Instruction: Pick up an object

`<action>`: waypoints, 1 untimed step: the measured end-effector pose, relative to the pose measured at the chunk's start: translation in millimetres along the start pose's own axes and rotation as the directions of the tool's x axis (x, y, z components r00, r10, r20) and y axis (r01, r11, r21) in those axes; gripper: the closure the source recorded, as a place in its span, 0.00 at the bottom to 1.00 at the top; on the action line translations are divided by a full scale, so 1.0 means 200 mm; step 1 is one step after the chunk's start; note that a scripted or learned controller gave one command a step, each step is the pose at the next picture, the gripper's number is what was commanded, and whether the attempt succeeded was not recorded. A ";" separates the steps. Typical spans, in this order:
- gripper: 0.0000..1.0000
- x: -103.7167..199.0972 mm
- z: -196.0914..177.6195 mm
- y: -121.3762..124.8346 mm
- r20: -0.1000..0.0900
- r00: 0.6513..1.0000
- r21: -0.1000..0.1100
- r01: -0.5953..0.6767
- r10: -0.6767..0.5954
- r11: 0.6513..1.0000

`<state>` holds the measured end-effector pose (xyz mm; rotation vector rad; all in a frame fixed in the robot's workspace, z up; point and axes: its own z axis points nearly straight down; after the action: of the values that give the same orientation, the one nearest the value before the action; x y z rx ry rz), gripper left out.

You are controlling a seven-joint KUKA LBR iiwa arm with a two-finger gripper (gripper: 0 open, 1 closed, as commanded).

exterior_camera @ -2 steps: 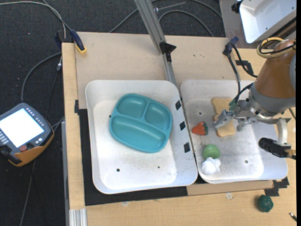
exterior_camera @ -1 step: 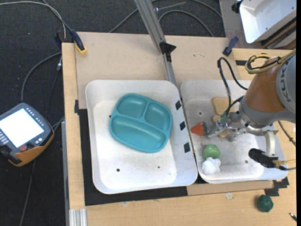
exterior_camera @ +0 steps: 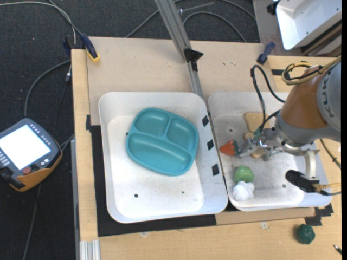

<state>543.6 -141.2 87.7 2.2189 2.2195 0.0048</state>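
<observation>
The right bin holds several small objects: a red and green strawberry-like piece, a green ball, a white crumpled lump and a tan piece near the back. My gripper is low in this bin, reaching in from the right, its tip just right of the red piece and close to it. Whether it touches the red piece is unclear. The left bin holds a teal divided plate.
A slanted metal pole crosses above the gap between the bins. A dark green ball lies on the bench outside the right bin's front corner. Blue clamps sit on the bench's back edge. Cables hang from the arm.
</observation>
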 end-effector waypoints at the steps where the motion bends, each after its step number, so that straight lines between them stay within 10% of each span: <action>1: 1.00 -0.01 -0.06 0.01 0.003 1.000 -0.005 -0.001 0.001 1.000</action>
<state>544.8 -142.3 99.9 2.2158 2.2142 0.0067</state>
